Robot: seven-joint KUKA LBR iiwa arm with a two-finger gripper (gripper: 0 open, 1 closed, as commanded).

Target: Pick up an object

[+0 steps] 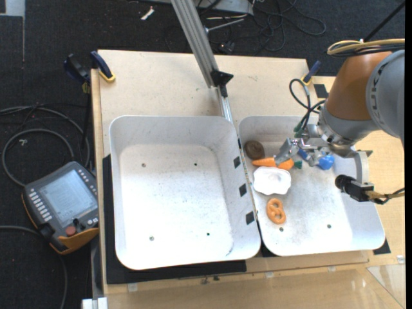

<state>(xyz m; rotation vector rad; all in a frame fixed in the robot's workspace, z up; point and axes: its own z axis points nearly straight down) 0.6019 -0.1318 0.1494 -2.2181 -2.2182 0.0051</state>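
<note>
Right bin (360, 230): tool (288, 152) just above carrot (270, 163); pretzel (275, 210) nearby

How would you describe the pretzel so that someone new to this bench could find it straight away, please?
Look in the right bin, the one the arm reaches over. Near its left wall lies a white lumpy object, and the pretzel lies just in front of it, toward the camera. It is the only orange-brown twisted loop; the carrot behind is a plain spike.

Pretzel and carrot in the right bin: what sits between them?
In the camera view, a white dish-like object lies between the pretzel and the carrot; whether it touches either I cannot tell.
</note>
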